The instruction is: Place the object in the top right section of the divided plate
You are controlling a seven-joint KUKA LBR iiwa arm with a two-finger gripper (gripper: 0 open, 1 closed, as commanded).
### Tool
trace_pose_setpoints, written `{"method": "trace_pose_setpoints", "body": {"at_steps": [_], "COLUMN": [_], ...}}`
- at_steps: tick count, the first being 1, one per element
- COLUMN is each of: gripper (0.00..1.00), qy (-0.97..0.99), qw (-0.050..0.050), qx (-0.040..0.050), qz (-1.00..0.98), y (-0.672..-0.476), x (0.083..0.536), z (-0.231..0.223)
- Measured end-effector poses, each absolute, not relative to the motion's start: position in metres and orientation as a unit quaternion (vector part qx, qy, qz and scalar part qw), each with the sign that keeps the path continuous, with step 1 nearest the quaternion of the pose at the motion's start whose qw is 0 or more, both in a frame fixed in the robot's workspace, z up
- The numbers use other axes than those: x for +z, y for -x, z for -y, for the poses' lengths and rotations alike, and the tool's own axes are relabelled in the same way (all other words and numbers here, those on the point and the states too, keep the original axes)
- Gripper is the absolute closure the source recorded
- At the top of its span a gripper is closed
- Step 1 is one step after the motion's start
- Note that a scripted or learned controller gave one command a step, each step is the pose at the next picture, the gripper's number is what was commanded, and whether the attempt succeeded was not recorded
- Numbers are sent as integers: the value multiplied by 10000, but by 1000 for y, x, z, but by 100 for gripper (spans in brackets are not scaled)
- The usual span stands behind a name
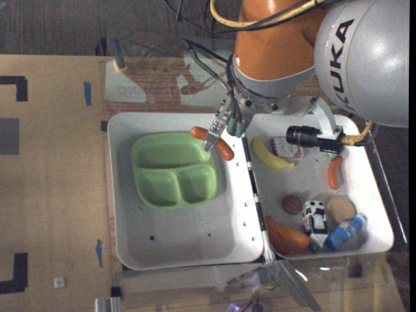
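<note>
A green divided plate [170,169] lies in the left bin [182,246], with one long section on its far side and two smaller ones on its near side. An orange-red sausage [224,151] lies slanted over the plate's far right corner, at the rim. My gripper [212,139] comes down from the right and crosses the sausage's middle. Its slim fingers [217,127] are closed on the sausage, which sticks out on both sides. I cannot tell whether the sausage touches the plate or hangs just above it.
The right bin [380,200] holds a banana [272,155], a second sausage [334,172], a brown round piece [292,204], a black-and-white toy [314,216], a beige ball [340,208], a blue bottle [342,233] and a carrot [286,235]. The arm's bulk hangs over the bins' far side.
</note>
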State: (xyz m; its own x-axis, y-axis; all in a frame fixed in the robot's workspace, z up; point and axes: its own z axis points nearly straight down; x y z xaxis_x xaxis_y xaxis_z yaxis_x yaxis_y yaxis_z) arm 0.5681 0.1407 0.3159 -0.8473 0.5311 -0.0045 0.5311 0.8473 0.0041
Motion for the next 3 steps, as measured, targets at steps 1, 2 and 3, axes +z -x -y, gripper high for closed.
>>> {"method": "trace_pose_setpoints", "body": {"at_steps": [1,2,3], "gripper": [100,100,0], "qy": [-3211,-2034,-2035], "qw": [3,23,24], "qx": [4,16,17], "qz": [-9471,-9791,-9791], "y": [-546,-554,-555], "x": [230,228,228], "z": [-204,-221,-221]}}
